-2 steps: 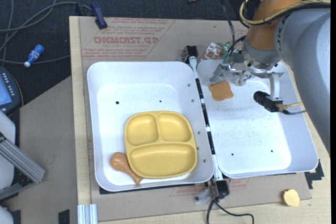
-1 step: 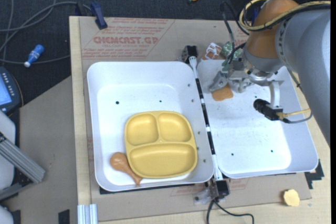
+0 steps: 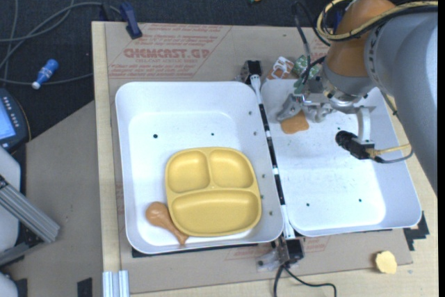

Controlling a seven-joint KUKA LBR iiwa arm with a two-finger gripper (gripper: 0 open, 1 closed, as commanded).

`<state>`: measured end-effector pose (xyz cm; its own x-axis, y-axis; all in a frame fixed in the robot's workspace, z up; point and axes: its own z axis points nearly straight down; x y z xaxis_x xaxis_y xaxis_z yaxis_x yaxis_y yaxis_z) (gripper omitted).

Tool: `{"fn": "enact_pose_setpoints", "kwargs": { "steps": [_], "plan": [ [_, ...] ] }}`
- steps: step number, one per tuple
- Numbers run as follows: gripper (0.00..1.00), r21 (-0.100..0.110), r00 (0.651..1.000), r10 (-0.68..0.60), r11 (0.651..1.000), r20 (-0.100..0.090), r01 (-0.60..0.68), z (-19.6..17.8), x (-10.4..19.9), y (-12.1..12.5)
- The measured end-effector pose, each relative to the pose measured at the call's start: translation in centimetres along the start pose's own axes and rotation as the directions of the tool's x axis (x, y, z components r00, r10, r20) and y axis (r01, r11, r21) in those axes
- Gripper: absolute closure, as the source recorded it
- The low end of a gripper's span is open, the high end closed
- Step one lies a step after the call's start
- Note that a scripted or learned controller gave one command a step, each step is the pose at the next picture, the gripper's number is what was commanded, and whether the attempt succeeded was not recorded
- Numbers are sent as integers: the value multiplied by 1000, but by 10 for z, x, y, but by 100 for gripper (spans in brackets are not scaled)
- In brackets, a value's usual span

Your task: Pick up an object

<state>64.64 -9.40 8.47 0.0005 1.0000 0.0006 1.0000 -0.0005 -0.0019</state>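
Camera view. The tabletop (image 3: 174, 45) is a flat tan board printed with reddish lettering, and it carries two shallow white bins of smooth, glossy plastic with rounded corners, set side by side and touching along a dark centre seam.

Left bin (image 3: 139, 115): holds a yellow divided plate (image 3: 212, 191), matte plastic, rounded-square in outline, with two small compartments above one wide compartment. A tan drumstick-shaped toy (image 3: 164, 218) lies against the plate's lower-left edge, partly tucked under the rim. Fine dark specks are scattered over the floor of the bin.

Right bin (image 3: 334, 198): holds a small orange-brown block (image 3: 295, 124), dull in finish and roughly rectangular, lying near the upper-left corner of the bin close to the centre seam. The floor here carries similar dark specks.

The arm, grey with an orange band, reaches in from the right. Its claw (image 3: 300, 110) is metallic and sits directly over the upper edge of the block, apparently touching it. Whether the claw is released or clenched I cannot tell, and the block cannot be confirmed as held. A black cable fitting (image 3: 351, 144) hangs below the wrist over the bin floor.

Off the bins: a yellow lump (image 3: 385, 261) lies on the board at lower right.
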Motion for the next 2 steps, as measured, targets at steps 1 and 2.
{"fn": "enact_pose_setpoints", "kwargs": {
  "steps": [1,2],
  "plan": [
    [0,0,1000,0,1000,0,0,0,0,0],
    [0,0,1000,0,1000,0,0,0,0,0]
  ]
}}
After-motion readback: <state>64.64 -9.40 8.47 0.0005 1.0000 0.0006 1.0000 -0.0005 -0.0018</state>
